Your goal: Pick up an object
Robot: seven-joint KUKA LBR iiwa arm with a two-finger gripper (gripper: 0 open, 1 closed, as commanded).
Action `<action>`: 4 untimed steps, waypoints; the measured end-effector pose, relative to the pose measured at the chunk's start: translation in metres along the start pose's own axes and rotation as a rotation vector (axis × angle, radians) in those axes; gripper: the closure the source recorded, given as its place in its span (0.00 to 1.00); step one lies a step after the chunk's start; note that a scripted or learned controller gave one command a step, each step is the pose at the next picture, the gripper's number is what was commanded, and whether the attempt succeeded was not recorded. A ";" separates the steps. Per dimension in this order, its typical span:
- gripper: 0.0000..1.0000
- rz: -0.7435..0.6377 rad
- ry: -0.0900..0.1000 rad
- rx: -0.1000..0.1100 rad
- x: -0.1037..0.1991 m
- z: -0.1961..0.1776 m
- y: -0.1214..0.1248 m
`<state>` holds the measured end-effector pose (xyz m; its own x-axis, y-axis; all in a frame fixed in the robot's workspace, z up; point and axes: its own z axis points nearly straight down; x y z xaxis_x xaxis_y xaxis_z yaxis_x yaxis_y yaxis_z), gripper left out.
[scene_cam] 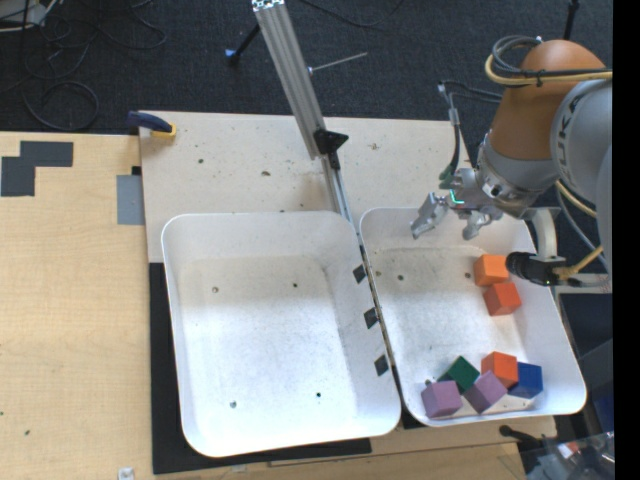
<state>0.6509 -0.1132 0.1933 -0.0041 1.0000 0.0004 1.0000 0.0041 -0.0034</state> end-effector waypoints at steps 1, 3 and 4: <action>0.00 0.001 0.001 0.006 0.008 0.058 -0.007; 1.00 0.005 0.000 -0.002 0.008 0.092 -0.007; 1.00 0.004 -0.001 -0.008 0.008 0.028 -0.007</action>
<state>0.6443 -0.1052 0.1649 0.0004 1.0000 -0.0005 1.0000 -0.0004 0.0042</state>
